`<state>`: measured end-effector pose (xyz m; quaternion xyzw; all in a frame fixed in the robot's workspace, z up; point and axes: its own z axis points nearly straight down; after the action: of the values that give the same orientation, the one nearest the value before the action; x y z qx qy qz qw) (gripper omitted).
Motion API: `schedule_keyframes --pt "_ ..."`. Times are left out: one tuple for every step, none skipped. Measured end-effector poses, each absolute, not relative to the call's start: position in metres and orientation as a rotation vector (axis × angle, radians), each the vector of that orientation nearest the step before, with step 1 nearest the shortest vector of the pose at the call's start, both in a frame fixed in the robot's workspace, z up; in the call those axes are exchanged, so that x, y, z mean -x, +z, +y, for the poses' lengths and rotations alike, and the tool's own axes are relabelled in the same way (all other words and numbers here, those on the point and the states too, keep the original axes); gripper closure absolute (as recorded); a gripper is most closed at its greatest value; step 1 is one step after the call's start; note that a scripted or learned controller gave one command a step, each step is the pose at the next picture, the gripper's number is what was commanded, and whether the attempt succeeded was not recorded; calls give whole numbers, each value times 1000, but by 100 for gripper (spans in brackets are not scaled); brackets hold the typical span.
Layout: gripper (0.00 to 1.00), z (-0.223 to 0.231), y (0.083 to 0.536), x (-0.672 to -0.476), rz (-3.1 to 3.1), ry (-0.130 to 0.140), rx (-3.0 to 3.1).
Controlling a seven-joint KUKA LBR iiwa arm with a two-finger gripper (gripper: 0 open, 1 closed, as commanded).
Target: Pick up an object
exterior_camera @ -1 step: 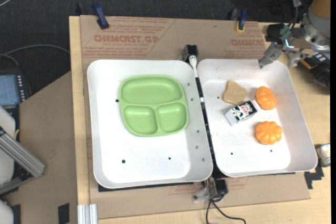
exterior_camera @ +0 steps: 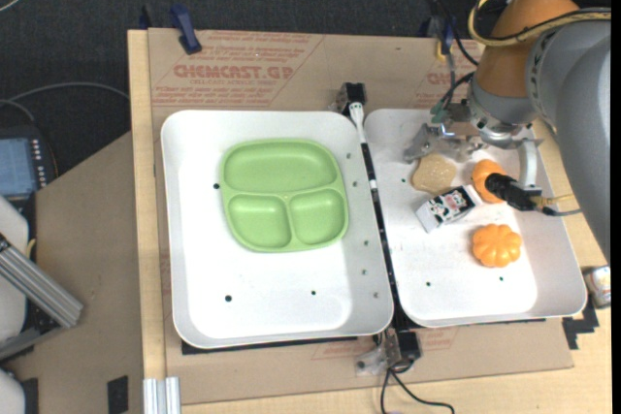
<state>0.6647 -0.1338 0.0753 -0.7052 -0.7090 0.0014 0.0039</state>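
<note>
Your gripper (exterior_camera: 441,145) hung over the right bin's (exterior_camera: 543,301) far end, jaws apart above the tan lump (exterior_camera: 434,175), pumpkin (exterior_camera: 497,245) nearer.

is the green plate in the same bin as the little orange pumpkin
No, the green plate lies in the bin on the view's left, while the orange pumpkin sits in the bin on the view's right.

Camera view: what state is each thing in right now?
Green divided plate: right way up, flat in the left bin.
Tan lump: lying in the right bin, by the end effector.
Black-and-white box: lying flat, askew, beside the tan lump.
Orange pumpkin: resting apart from the others.
End effector: low over the tan lump, nothing seen held.
</note>
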Motion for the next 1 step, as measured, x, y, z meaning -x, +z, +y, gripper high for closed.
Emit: schedule_keyframes --pt "0 -131 85 -602 -2215 5 2219"
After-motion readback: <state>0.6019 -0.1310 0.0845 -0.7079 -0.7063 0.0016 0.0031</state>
